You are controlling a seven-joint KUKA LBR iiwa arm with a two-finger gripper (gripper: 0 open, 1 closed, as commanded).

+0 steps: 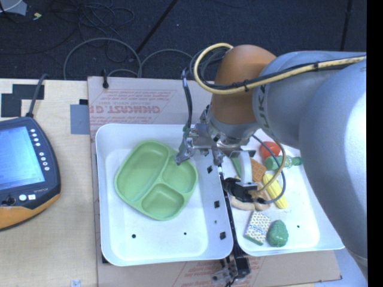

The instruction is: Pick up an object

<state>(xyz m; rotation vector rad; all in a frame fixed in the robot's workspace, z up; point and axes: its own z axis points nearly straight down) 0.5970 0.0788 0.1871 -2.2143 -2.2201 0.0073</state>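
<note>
A light green divided plate (155, 181) lies in the left bin (155, 244). The right bin (305, 220) holds several toy foods: a red tomato (270, 149), a yellow corn cob (274, 187), a green broccoli piece (277, 233), a patterned block (258, 227) and a tan ring-shaped piece (245, 204). My gripper (206, 151) hangs under the orange wrist band, over the divide between the two bins. It sits just beside the plate's upper right rim. The wrist and arm hide the back of the right bin.
A teach pendant (24, 166) with a lit screen lies on the bench at far left. Cardboard (131, 103) sticks out behind the bins. Cables (102, 52) loop on the dark floor beyond. The big grey arm (329, 136) covers the right side.
</note>
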